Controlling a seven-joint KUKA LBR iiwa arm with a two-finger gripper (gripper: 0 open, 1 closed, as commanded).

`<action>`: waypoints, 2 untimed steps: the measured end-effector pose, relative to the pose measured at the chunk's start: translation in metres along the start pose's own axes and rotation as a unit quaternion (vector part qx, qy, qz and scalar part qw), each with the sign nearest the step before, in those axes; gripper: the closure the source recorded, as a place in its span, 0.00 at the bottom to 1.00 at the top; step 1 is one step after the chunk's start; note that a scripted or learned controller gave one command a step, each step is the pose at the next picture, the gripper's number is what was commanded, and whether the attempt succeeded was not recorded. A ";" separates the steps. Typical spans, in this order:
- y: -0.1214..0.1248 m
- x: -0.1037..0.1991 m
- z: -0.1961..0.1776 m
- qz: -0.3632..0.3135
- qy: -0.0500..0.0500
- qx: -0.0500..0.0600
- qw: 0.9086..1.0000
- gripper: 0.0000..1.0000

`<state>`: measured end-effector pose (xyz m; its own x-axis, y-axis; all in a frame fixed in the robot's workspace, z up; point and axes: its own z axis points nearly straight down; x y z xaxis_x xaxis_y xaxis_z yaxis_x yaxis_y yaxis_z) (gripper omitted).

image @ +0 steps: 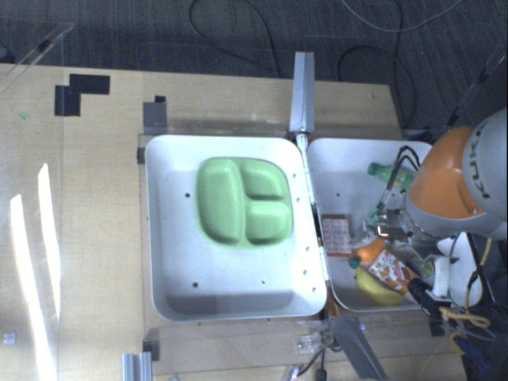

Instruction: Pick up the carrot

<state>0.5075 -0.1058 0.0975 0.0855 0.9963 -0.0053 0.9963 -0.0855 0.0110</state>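
light: bright, even | glare: streaks on bench (32, 236) left | focus: slightly soft

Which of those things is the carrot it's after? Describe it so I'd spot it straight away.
Look in the right-hand white bin, the one the grey and orange arm hangs over. Near the bin's lower left, beside the small printed packet, lies the carrot. It is a stubby orange piece, just above the yellow banana.

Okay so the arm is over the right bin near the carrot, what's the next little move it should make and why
Probably a short drop straight down toward the carrot. The gripper sits just above and beside its orange end, while a banana and a snack packet crowd it from below, so the approach should stay narrow.
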 end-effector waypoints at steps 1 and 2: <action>0.001 0.004 -0.008 -0.003 0.003 0.001 1.000 1.00; 0.048 0.060 -0.087 0.079 0.002 0.004 0.997 1.00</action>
